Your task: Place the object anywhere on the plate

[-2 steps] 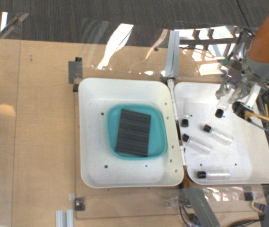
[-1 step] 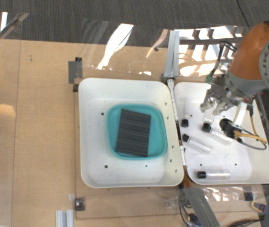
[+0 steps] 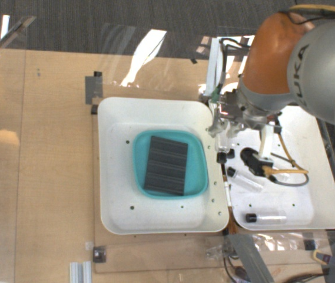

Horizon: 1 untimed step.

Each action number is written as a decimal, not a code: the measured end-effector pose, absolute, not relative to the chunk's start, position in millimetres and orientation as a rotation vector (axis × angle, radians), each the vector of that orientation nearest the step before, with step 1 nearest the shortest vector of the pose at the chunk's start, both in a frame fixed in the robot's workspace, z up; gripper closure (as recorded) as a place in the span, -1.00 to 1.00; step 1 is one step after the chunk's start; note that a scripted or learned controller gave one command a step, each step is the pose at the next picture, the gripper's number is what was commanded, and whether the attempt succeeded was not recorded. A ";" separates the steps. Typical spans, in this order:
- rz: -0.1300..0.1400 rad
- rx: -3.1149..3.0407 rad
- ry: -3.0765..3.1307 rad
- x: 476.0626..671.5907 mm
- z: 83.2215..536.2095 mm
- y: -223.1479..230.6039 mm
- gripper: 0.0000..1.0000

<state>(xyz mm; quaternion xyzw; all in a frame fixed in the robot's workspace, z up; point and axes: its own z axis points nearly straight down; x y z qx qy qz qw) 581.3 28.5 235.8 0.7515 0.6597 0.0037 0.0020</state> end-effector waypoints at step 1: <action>0.011 2.359 2.069 581.3 235.9 28.0 -1.00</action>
